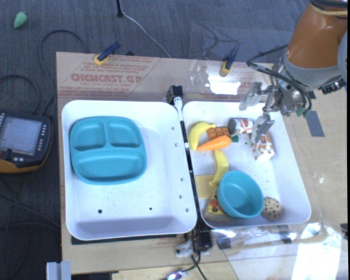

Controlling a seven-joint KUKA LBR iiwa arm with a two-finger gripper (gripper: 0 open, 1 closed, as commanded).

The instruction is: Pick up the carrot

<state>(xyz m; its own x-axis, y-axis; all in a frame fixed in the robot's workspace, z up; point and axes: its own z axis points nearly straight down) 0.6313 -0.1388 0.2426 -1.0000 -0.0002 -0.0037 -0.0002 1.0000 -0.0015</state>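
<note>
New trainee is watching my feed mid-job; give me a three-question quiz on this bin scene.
1. True or false: the carrot lies in the right bin.
2. What sits in the left bin? A) a blue divided plate B) a blue bowl C) a banana
3. Fill in: the carrot rests against the ____.

Key
1. True.
2. A: the blue divided plate; the blue bowl is in the right bin.
3. Banana. The gripper is above the right bin's far side, right of the carrot.
</note>
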